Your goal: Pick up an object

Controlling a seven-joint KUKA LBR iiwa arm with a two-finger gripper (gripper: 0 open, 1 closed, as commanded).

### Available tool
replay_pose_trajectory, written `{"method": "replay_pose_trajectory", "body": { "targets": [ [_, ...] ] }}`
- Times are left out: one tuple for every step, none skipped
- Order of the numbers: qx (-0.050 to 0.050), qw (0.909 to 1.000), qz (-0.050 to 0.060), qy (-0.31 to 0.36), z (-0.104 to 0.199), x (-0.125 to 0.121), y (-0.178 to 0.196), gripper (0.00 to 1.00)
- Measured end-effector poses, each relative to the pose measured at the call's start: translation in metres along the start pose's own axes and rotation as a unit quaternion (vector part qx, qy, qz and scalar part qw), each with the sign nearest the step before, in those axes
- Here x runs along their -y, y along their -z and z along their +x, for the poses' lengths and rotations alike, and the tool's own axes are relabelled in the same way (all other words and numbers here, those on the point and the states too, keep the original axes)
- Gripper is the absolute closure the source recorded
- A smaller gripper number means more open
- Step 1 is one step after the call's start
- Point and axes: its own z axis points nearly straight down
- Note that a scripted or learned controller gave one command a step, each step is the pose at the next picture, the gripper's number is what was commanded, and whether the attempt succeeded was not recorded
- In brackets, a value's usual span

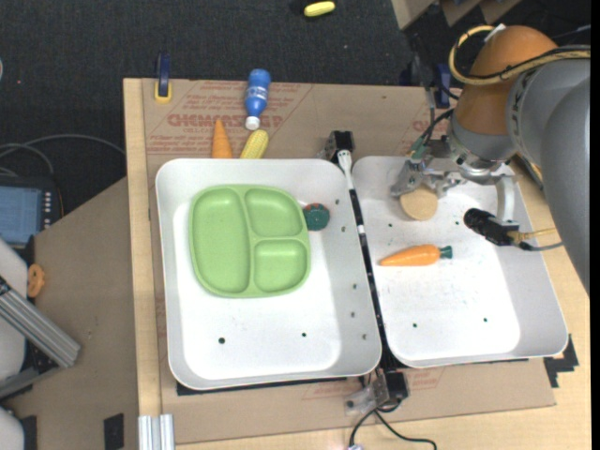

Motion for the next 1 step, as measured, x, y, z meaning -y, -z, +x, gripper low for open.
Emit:
{"method": "replay_pose_trajectory", "body": {
  "targets": [
    [-0.002, 1.0, 0.007, -0.001, 0.0273, 0.0712, -0.0118, 1.0]
  ]
}}
